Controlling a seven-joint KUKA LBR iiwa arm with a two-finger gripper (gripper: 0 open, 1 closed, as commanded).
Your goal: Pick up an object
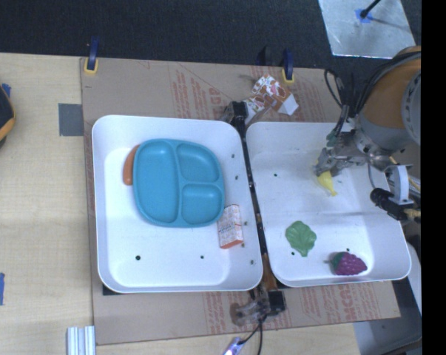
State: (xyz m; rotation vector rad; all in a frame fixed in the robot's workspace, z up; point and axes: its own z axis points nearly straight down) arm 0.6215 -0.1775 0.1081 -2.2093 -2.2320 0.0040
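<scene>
I'm seeing the end effector (pixel 328 170) hanging over the right bin (pixel 282 150), touching a small yellow object (pixel 327 184); whether it's grasping, I cannot tell. A green piece (pixel 301 237) and purple grape bunch (pixel 348 263) are lying nearby. The left bin (pixel 115 257) is carrying a blue divided plate (pixel 178 183) and a small carton (pixel 231 226), print unreadable.

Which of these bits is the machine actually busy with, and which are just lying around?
Busy with:
hand
yellow piece right under it, right bin

Lying around:
green piece
purple piece
blue divided plate
small packet
</scene>
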